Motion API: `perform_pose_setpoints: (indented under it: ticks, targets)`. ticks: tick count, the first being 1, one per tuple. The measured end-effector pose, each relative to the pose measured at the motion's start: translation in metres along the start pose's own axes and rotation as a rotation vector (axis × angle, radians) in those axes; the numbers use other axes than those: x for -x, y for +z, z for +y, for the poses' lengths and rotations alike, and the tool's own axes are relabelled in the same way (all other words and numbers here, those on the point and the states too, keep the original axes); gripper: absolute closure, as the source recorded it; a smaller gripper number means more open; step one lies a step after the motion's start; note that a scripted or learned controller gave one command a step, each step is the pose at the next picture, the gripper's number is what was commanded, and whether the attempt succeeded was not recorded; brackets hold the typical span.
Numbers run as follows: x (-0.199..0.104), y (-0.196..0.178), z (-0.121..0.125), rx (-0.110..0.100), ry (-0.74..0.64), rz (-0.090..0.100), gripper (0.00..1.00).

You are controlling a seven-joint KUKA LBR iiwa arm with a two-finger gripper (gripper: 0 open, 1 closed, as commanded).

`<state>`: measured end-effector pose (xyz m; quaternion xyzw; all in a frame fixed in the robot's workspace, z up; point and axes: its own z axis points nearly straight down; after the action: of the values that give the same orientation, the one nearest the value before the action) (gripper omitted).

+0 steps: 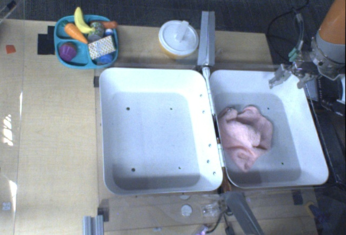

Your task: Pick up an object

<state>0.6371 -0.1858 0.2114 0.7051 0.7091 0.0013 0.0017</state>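
End effector (285, 74) above right bin's (313, 136) upper right corner, finger state can't tell, nothing visibly held. Pink cloth (246, 128) crumpled in that bin.

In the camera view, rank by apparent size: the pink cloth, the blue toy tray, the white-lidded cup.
1. Pink cloth
2. Blue toy tray, close to the cloth, so unsure
3. White-lidded cup, clearly smallest

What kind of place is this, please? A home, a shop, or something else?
Probably a robotics lab bench. A robot arm with a gripper reaches over two white bins, one holding a pink cloth, and a tray of toy food stands behind them.
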Motion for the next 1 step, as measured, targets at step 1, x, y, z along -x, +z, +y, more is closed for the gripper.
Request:
perform_pose_setpoints:
  ticks: [1]
  targets:
    - [-0.021, 0.1153, -0.0195, 0.004, -0.184, -0.001, 0.0]
